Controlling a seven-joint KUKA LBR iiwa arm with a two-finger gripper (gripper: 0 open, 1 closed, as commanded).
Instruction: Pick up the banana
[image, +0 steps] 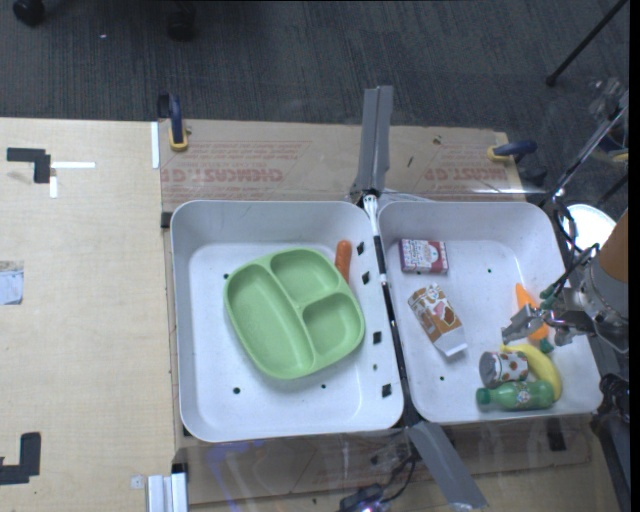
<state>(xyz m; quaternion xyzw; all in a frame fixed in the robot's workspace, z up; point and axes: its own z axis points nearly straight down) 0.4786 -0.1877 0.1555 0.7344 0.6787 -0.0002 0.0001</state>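
The yellow banana (546, 367) lies near the right bin's front right corner, curving beside a small can (503, 366) and above a green bottle (517, 397) lying on its side. My gripper (537, 328) hangs just above the banana's upper end, reaching in from the right. Its fingers stand open with nothing between them. A small orange piece (524, 296) sits just behind the gripper.
The right bin (470, 215) also holds a red-and-white box (423, 256) and a tipped carton (437, 318). In the left bin (200, 330) are a green divided plate (293, 313) and an orange carrot-like piece (343, 258) by the divider.
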